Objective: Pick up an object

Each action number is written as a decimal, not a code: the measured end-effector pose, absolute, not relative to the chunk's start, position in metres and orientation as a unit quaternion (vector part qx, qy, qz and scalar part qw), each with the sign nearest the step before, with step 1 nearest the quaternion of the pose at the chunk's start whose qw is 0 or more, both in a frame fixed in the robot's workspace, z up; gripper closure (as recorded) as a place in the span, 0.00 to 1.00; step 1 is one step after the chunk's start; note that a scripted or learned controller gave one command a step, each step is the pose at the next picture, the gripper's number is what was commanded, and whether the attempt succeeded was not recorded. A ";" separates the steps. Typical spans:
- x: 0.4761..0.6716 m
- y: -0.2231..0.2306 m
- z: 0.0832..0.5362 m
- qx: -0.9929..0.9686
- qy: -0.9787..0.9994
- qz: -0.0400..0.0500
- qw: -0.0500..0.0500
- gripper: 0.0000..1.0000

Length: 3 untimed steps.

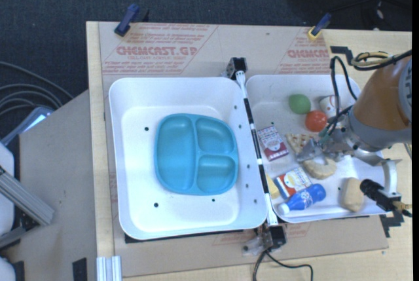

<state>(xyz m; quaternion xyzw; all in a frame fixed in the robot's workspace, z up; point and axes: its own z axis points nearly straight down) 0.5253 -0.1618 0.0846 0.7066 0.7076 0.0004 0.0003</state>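
Note:
The right bin (pixel 262 93) holds several small objects: a green ball (pixel 300 103), an orange-red ball (pixel 316 120), a red-and-white packet (pixel 272 144), a blue bottle (pixel 306 197), a small carton (pixel 291 181), a tan bread-like piece (pixel 320 169) and a tan lump (pixel 351 194). My gripper (pixel 315 150) reaches in from the right and sits low in the middle of this bin, just above the bread-like piece and beside a pale speckled item (pixel 300 140). Whether anything sits between its tips is hidden by the clutter.
The left bin (pixel 131 103) holds a blue divided plate (pixel 196 154). A metal clamp (pixel 236 66) joins the bins at the back. Black cables (pixel 337 73) loop over the right bin's far corner. The arm's orange band (pixel 386 99) covers the right bin's right side.

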 end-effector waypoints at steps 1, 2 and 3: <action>0.582 -0.131 0.085 0.707 0.708 0.000 0.000 0.00; 0.660 -0.107 0.085 0.706 0.708 0.000 0.001 0.00; 0.660 -0.107 0.095 0.706 0.708 0.000 0.001 1.00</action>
